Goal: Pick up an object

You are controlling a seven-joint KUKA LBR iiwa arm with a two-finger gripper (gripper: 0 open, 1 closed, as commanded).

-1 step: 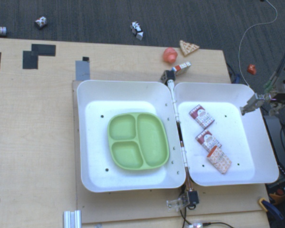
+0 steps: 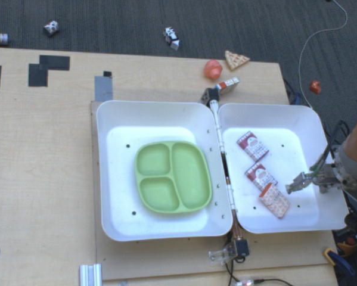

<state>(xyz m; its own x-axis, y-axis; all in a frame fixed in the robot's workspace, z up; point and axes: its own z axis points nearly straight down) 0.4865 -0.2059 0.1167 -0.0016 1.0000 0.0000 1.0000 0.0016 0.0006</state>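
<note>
Three small flat packets lie in the right bin (image 2: 309,121): a red-and-white one (image 2: 252,146) toward the back, a second red-and-white one (image 2: 260,176) in the middle, and a pinkish checkered one (image 2: 275,201) nearest the front. My gripper (image 2: 300,183) hangs at the bin's right side, its fingers pointing left, a short way to the right of the checkered packet and touching none of them. Nothing shows between the fingers.
The left bin (image 2: 115,124) holds a green three-compartment plate (image 2: 173,177). Behind the bins on the bench lie a red ball (image 2: 213,69), a pizza-slice toy (image 2: 236,59) and a small tube (image 2: 228,84). Small items and a cable lie on the dark floor.
</note>
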